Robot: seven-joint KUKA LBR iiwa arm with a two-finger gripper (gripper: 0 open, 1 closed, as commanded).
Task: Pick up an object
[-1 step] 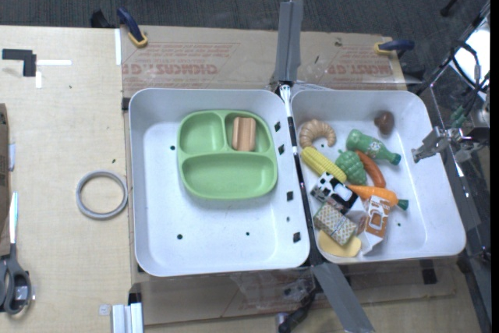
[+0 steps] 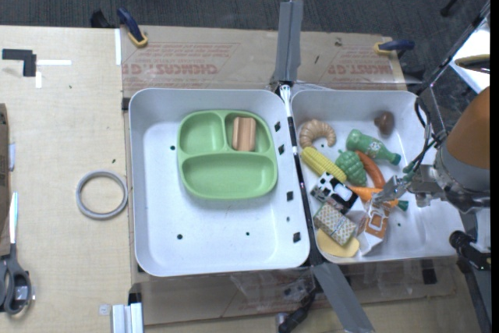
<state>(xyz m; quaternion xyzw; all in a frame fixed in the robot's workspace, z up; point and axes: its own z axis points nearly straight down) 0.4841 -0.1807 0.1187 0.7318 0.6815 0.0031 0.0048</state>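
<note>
The right bin [image 2: 405, 242] holds a pile of toy food: a croissant [image 2: 316, 132], a corn cob [image 2: 323, 163], a green bottle [image 2: 372, 146], a carrot [image 2: 372, 168], a brown ball [image 2: 383, 121], a black-and-white piece [image 2: 330, 189], a checkered block [image 2: 337, 224] and a yellow slice [image 2: 337, 247]. My gripper [image 2: 391, 193] reaches in from the right and hangs low over the pile's right side, by the carrot and an orange-and-white packet [image 2: 376, 223]. Nothing shows between its fingers.
The left bin [image 2: 156, 230] holds a green divided plate [image 2: 227, 154] with a tan sausage-like piece [image 2: 244, 133] in its top right compartment. A roll of tape [image 2: 102, 193] and scissors [image 2: 13, 281] lie on the bench at left. Clamps [image 2: 133, 27] hold the cardboard behind.
</note>
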